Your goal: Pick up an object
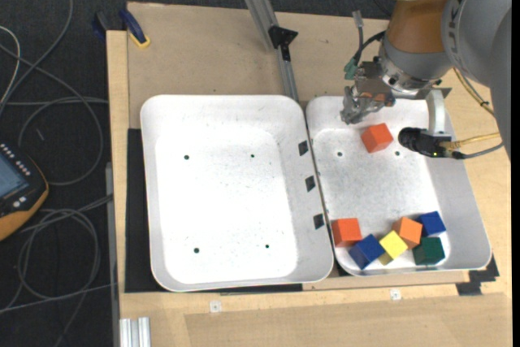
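Camera view: tool (355,114) near orange block (376,137); other blocks (392,240) well apart.

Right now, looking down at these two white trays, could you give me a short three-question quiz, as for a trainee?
1. True or false: all the blocks lie in the right bin.
2. How many blocks crowd that bin's near edge?
3. Which thing lies nearest the end effector? A) blue block B) lone orange block C) green block

Key
1. True; the left bin shows just dark dots.
2. Six: orange, blue, yellow, orange, blue, green.
3. B, the lone orange block near the far end.
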### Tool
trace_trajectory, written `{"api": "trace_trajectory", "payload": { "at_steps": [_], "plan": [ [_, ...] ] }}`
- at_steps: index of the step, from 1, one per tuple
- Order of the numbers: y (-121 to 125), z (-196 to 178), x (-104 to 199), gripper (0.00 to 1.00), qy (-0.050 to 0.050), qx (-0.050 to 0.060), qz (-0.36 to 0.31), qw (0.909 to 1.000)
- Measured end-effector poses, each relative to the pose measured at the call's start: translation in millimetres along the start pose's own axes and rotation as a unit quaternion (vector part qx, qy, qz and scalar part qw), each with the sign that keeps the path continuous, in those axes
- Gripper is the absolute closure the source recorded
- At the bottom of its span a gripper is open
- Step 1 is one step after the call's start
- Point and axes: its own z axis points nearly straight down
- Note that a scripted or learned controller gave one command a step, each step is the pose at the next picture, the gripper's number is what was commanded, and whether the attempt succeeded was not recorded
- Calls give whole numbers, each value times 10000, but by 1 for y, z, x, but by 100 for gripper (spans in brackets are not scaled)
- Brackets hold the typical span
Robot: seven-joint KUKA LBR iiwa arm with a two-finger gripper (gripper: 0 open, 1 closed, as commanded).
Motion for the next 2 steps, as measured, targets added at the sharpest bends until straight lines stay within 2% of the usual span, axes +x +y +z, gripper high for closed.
{"api": "trace_trajectory", "payload": {
  "at_steps": [2],
  "plan": [
    [14,-10,118,100,3,1,-3,10000]
  ]
}}
